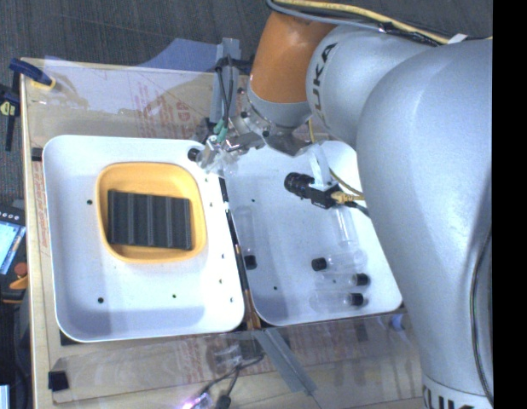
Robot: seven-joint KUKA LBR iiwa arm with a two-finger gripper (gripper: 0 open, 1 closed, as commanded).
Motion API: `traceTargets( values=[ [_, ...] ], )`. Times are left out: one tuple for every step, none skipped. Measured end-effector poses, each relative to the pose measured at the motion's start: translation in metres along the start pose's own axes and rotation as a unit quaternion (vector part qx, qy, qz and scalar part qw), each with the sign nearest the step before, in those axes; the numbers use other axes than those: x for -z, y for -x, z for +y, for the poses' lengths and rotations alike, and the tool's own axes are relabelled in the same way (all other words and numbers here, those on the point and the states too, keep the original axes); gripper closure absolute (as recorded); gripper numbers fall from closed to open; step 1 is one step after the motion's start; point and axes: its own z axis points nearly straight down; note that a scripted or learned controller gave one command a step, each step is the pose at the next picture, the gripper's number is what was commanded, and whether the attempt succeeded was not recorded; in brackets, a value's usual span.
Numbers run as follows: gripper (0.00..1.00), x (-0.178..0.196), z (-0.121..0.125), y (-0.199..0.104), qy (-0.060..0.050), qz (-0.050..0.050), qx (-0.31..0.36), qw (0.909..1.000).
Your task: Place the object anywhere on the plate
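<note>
The left white bin holds a yellow rounded-square plate with a dark ribbed centre. The right white bin holds several clear plastic tube-like items with black caps, lying near its front right corner; which of them is the object to be moved cannot be settled from this view. The grey arm with its orange band reaches in from the right, and its gripper sits over the rear edge where the two bins meet, near the plate's back right corner. Whether the tool is parted or closed, or has hold of anything, cannot be told. By judgement, the clear tubes are light, stiff and smooth, liable to roll or slip; a hold across the middle of the barrel, square to its length, seems safest.
</note>
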Motion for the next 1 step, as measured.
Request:
traceTargets(
  values=[
    [0.00,0.0002,0.0000,0.0004,0.000,0.000,0.000,1.0000]
  ],
)
